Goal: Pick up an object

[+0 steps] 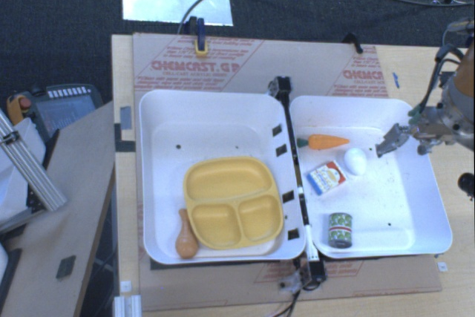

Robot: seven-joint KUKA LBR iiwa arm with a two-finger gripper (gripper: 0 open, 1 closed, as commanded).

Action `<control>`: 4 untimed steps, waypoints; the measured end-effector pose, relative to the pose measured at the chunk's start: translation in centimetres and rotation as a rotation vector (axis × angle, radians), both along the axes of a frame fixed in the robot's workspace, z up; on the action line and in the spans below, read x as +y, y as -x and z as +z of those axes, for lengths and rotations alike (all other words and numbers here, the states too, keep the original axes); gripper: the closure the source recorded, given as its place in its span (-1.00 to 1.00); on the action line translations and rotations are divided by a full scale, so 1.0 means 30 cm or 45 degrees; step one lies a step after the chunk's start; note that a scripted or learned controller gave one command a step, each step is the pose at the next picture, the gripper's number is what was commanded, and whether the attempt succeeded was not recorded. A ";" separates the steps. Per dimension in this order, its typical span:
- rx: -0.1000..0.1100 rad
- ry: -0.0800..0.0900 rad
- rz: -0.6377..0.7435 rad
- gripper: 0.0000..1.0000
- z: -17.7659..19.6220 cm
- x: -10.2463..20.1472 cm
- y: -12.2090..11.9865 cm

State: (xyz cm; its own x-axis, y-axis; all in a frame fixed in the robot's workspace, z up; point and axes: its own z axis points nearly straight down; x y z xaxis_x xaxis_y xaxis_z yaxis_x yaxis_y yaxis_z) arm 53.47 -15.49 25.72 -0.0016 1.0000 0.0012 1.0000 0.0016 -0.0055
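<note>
At lower right of the frame stands a green can (341, 229); further up lie a small carton (326, 177), a white egg (355, 161) and a carrot (327, 142). The gripper (391, 139), right of the egg, looks slightly open and empty; it should descend centred over the egg

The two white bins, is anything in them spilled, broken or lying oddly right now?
Nothing looks spilled or broken. In the left bin the yellow divided tray sits askew, with a tan wooden piece against its lower left corner. In the right bin the carrot, egg, small carton and green can lie apart.
</note>
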 end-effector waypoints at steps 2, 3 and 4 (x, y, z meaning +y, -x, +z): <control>-0.005 0.001 0.000 -1.00 -0.132 0.013 -0.017; -0.004 0.001 -0.001 -1.00 -0.289 -0.016 -0.024; -0.004 0.001 0.000 -1.00 -0.498 -0.013 -0.028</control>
